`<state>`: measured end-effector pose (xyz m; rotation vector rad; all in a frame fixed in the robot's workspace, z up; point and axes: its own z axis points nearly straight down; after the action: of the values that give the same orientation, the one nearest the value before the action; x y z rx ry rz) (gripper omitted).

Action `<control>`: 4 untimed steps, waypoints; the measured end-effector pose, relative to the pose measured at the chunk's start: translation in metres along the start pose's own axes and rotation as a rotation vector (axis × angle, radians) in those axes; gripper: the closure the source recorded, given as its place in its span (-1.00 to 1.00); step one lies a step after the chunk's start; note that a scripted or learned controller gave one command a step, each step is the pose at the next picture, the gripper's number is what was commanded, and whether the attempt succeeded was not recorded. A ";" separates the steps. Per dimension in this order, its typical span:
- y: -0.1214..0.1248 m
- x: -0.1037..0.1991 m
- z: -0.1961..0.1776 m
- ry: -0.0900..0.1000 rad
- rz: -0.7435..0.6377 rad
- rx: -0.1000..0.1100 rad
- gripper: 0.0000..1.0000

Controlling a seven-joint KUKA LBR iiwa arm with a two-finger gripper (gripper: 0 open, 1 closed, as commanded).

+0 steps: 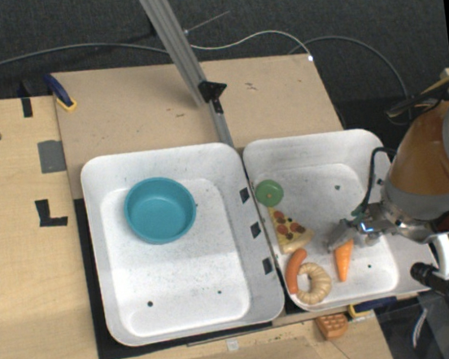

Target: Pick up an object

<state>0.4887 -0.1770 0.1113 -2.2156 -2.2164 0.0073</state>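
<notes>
Left bin holds a blue bowl toward its back left. Right bin: green disc at its left wall, pizza slice just below, then sausage touching a bagel. Carrot lies right of the bagel. Pincer sits just above the carrot's top; its opening cannot be made out, no object seen in it.

The gripper hangs low in the right bin, just above a toy carrot. Nearby lie a pizza slice, a doughnut and a green disc. A blue bowl sits in the left bin.
</notes>
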 end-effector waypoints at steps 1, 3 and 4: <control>0.002 0.001 -0.014 0.000 -0.002 -0.006 1.00; 0.002 0.001 -0.119 -0.004 -0.001 -0.014 1.00; 0.003 0.001 -0.168 -0.004 -0.002 -0.013 1.00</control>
<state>0.4933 -0.1759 0.2787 -2.2226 -2.2268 -0.0029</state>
